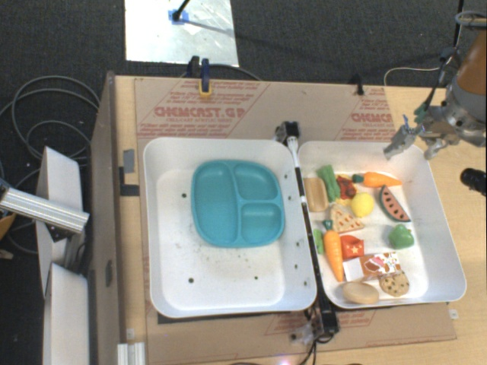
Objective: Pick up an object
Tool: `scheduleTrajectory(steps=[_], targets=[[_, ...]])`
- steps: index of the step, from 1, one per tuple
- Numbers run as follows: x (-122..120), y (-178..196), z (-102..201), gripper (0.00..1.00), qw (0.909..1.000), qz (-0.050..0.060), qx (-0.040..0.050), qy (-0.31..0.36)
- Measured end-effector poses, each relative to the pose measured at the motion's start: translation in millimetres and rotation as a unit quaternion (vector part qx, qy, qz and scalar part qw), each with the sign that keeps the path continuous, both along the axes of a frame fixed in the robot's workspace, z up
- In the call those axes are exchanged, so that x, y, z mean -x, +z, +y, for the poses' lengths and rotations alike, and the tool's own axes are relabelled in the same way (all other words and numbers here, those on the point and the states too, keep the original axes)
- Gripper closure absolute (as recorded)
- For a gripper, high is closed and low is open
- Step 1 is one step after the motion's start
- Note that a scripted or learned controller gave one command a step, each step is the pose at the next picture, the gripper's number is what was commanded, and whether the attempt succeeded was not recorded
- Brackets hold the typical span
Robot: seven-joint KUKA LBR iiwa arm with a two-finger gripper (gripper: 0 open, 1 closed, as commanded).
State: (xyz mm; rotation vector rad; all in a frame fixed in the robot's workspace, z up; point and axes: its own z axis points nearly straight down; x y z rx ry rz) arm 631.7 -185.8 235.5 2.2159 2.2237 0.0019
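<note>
- Many small toy foods crowd the right bin (449, 268), so a descent risks nudging neighbours or pinching two at once: the carrot (333, 254) lies just beside the red block (351, 246).
- The tool (415, 137) hovers over that bin's far rim, its fingers spread and grasping nothing.
- The left bin (171, 226) holds a teal divided plate (236, 204).
- Nearest candidates: orange carrot piece (377, 179), watermelon slice (394, 204).
</note>
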Motion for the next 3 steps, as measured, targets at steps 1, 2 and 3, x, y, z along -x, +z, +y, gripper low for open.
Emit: scheduleTrajectory(steps=[1, 2, 3], targets=[[34.6, -108.4, 76.8, 0.00, 1.0000, 0.006, -0.0033, 0.003], [40.2, -152.8, 46.5, 0.00, 1.0000, 0.001, -0.0001, -0.002], [38.6, -140.3, 48.3, 1.00, 1.0000, -0.001, 0.0000, -0.001]])
